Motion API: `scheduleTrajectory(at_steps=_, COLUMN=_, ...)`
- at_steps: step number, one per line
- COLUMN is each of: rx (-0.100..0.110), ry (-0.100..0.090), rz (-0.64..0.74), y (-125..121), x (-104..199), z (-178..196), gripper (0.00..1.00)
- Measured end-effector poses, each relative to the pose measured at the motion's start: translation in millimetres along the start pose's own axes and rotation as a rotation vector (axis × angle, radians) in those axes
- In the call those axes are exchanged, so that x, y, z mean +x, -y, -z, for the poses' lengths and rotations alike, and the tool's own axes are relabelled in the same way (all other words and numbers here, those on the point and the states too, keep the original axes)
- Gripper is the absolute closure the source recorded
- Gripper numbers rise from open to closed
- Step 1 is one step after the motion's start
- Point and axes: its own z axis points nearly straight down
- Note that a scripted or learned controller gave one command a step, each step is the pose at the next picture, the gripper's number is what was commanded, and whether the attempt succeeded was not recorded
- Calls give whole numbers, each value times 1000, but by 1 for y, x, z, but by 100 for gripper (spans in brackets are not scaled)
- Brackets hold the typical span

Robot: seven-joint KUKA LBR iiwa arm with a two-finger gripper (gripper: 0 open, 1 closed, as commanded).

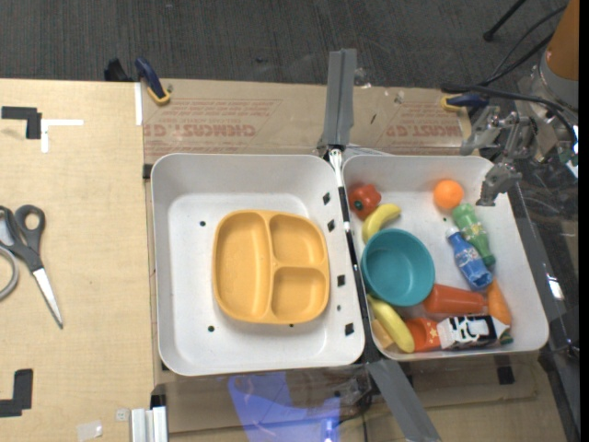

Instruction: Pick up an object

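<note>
we see the claw (497, 184) at the top right corner of the right bin (526, 274), just over its rim. we cannot tell how it is set, and nothing shows in it. the arm (563, 44) comes in from the right. an orange ball (448, 194) sits near the claw. a teal bowl (398, 266) lies mid bin. a yellow plate (271, 267) sits in the left bin (175, 274).

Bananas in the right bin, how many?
2. One banana lies near the bin's upper left, beside the red item and above the teal bowl. The other banana lies below the bowl, partly under its rim. More could be hidden.
</note>
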Motion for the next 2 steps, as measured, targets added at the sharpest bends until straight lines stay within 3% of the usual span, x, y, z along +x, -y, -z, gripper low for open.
scheduleTrajectory(at_steps=1, rx=0, ry=-2, rz=-26, y=11, x=36, z=-176, gripper=0)
scheduleTrajectory(at_steps=2, rx=12, ry=66, rz=-52, y=22, x=99, z=-173, gripper=0)
